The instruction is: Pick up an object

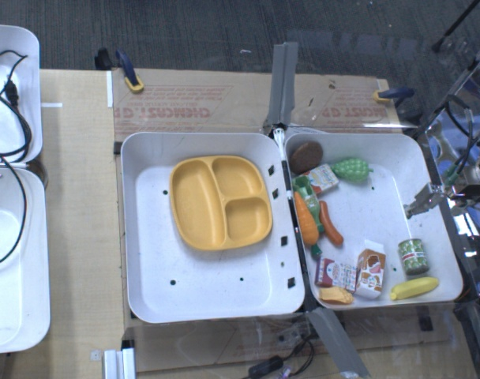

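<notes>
The right bin (398, 184) holds several toy foods. A brown round piece (305, 155) lies at its far left corner, with a green bumpy piece (352, 169) beside it. An orange carrot (306, 218) and a red sausage (331, 223) lie along the left wall. Two small cartons (371, 272) sit near the front, by a green can (413, 257) and a yellow banana (414, 288). My gripper (421, 204) hangs at the bin's right side, above and behind the can, with nothing visibly in it.
The left bin (145, 275) holds a yellow divided plate (221, 201). A grey divider post (283, 85) rises between the bins at the back. Clamps (129, 73) pin cardboard behind them. A white table with black cables (7, 125) stands at far left.
</notes>
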`<action>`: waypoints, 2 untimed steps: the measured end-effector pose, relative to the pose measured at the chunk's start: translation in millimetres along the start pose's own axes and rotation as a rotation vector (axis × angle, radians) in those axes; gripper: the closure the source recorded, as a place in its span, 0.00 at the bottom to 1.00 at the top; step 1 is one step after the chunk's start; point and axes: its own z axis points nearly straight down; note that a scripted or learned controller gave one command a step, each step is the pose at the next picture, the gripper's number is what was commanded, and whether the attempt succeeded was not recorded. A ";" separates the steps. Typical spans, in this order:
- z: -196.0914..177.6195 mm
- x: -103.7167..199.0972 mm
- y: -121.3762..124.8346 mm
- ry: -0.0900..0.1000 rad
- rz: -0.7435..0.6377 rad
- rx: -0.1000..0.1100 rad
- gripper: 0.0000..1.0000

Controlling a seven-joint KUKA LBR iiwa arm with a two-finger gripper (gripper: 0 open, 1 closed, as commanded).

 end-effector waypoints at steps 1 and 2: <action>129.6 -18.3 -16.7 -0.009 -0.270 -0.016 0.00; 152.0 -19.4 -18.2 0.008 -0.293 -0.004 0.00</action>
